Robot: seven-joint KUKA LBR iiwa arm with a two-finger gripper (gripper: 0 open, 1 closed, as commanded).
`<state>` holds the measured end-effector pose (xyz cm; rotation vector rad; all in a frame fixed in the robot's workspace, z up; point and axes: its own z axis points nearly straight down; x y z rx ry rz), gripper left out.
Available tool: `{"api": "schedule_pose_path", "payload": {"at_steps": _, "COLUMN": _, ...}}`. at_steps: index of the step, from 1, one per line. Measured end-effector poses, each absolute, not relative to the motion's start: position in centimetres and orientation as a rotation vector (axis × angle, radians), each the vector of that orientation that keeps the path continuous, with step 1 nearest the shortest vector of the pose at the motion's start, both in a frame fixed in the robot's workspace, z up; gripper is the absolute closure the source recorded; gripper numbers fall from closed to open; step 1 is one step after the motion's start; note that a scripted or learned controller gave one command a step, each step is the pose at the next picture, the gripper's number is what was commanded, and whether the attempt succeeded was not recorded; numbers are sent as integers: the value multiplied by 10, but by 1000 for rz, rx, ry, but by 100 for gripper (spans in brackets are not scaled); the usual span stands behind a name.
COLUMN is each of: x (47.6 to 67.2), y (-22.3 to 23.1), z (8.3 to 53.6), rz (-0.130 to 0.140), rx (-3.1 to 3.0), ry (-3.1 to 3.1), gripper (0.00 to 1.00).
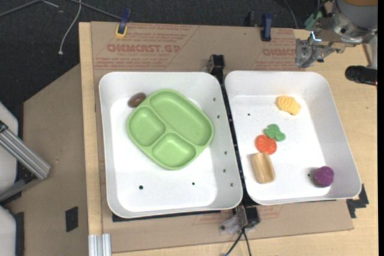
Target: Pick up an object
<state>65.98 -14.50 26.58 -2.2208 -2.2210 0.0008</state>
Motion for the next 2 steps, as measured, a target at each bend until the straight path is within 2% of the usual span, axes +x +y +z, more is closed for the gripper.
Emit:
{"api": "schedule_pose_path", "payload": {"at_steps": 1, "x": 660, "y": -145, "z": 266, "rz": 0, "rx": -2221, "ry": -2222, "gripper": 0}}
{"api": "schedule_pose_path", "payload": {"at_steps": 2, "x": 662, "y": -147, "z": 207, "rz": 2, "rx": -2220, "ry": -2219, "gripper": 0}}
